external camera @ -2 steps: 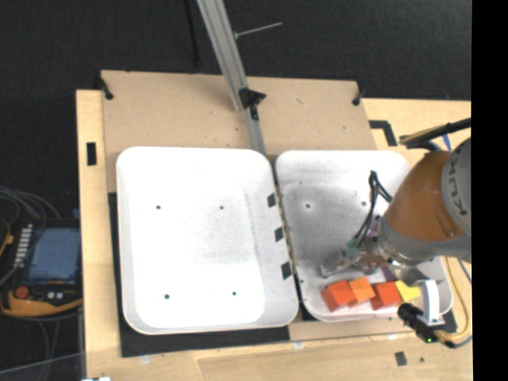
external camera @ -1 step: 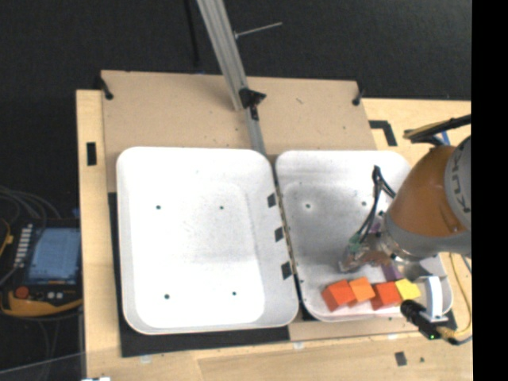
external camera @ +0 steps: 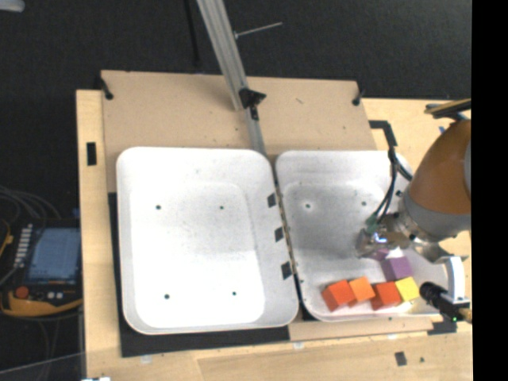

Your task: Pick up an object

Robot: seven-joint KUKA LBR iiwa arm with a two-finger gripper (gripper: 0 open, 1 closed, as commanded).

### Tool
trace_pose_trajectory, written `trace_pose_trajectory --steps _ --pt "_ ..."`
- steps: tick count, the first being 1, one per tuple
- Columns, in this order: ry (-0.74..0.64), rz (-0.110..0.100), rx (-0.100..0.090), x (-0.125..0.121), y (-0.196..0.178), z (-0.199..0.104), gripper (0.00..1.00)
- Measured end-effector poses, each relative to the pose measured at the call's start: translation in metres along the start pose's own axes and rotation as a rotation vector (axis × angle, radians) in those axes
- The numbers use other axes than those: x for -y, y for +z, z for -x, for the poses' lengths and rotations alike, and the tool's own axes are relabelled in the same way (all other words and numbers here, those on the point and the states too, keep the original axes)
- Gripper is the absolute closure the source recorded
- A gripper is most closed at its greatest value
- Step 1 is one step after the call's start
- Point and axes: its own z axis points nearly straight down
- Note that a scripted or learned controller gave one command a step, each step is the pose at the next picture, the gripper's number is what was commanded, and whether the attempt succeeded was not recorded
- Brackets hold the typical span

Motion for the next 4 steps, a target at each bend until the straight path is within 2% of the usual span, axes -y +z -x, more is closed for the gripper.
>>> trace_pose_trajectory --steps 1,2,3,4 --pt "-0.002 0.002 0.000 -0.003 -0.054 0.001 1.00" --pt "-0.003 -0.003 -0.004 -0.016 -0.066 -0.053 1.00" --pt "-0.006 -0.003 -0.004 -0.044 -0.064 -0.105 1.00" --pt "-0.006 -0.003 -0.004 -0.054 -0.077 -0.158 1.00"
